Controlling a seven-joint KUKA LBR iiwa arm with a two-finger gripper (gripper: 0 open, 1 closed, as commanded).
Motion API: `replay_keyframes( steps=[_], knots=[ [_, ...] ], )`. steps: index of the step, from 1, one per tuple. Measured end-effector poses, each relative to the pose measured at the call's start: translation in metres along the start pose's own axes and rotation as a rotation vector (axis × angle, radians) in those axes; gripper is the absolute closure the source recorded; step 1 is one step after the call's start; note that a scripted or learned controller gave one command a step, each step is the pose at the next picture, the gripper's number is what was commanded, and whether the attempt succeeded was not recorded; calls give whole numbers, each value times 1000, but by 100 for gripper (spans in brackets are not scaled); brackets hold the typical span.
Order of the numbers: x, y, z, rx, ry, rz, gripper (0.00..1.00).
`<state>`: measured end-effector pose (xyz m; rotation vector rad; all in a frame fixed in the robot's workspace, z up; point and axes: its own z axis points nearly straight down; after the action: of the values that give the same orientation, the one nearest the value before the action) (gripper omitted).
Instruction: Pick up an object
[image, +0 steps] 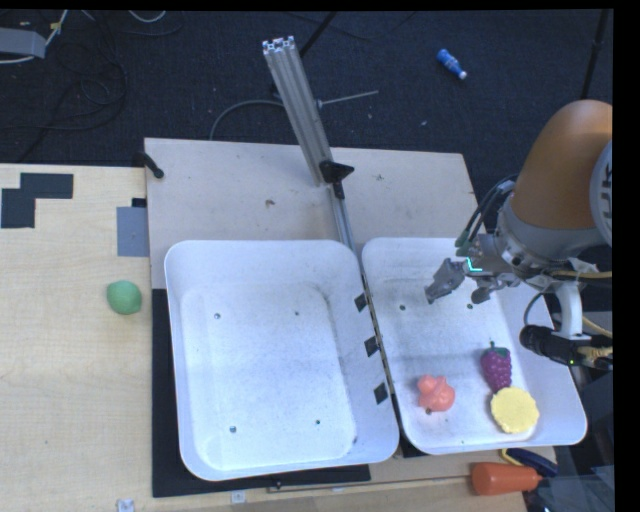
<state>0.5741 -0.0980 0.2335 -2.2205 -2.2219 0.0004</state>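
Camera view: the fixed overhead camera looked down at a slant on a bench (250, 190) bearing two shallow white bins side by side.
Arm: the grey arm with its orange band (568, 160) reached in from the right, its wrist over the right bin's upper right part.
Gripper: the gripper (462, 289) hung above the upper middle of the right bin (400, 260); two dark fingers showed spread apart, one pointing left and down, the other shorter to its right, with nothing between them.
Left bin: the left bin (190, 260) sat beside the right one, their rims meeting along a line with small black clips (371, 345).
Pink object: a pink lumpy object (435, 393) lay in the lower part of the right bin, near its left side, well below the gripper.
Grapes: a purple bunch of toy grapes (496, 366) lay to the right of the pink object, apart from it.
Yellow object: a round yellow object (514, 410) lay just below the grapes, near the bin's lower right corner.
Green ball: a green ball (125, 297) rested on the pale wooden surface left of the bins.
Metal post: a slanted metal post (300, 105) rose from behind the bins' junction.
Orange item: an orange item (505, 478) lay outside the right bin, below its lower edge.
Blue item: a small blue item (451, 64) lay on the dark floor at the top.
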Motion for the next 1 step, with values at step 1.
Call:
replay_keyframes(
  steps=[1],
  knots=[
    [0,0,0,0,0,0,0]
  ],
)
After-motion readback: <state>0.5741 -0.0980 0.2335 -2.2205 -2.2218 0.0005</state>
